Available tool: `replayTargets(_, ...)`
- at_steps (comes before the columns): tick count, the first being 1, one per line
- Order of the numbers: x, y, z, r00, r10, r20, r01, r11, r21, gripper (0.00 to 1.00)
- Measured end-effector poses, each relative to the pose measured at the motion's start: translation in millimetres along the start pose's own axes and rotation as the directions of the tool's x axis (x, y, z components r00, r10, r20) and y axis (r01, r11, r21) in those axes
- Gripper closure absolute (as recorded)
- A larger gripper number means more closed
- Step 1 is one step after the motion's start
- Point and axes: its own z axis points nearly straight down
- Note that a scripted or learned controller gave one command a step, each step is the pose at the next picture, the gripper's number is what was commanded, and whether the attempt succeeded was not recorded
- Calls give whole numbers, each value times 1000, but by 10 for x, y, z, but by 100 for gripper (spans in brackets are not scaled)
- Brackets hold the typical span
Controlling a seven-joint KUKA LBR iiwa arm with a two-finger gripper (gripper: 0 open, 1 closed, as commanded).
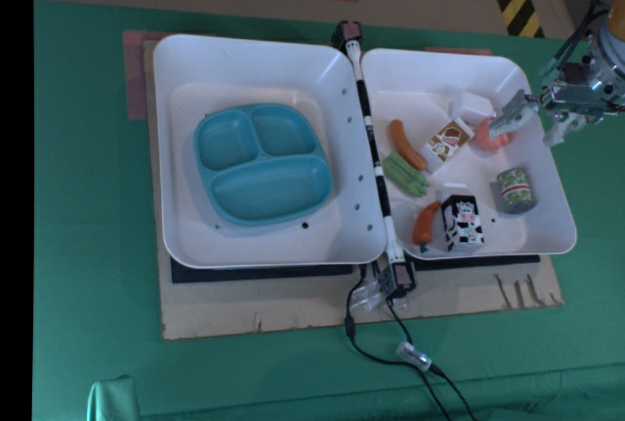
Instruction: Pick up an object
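Hand (pixel 535 116) at the frame's right edge, above the right bin (pixel 557 214); can't tell its opening or whether it holds anything. Nearest target: pinkish-orange toy (pixel 485 138) just beside it (probably light, smooth plastic). Small can (pixel 515 189) below: rigid cylinder, grip across its sides.

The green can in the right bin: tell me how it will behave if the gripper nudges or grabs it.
The green can appears to lie on its side on the right bin floor, so a nudge would probably roll it. Its curved wall may slip between two fingers. It looks like a small toy, so likely light.
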Motion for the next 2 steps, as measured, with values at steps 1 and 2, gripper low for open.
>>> replayTargets(1, 192, -80, 1796, 1000, -1, 0, 1, 1000, -1, 0)
replayTargets(2, 178, -64, 1697, 1000, 4, 2, -4, 1000, -3, 100)
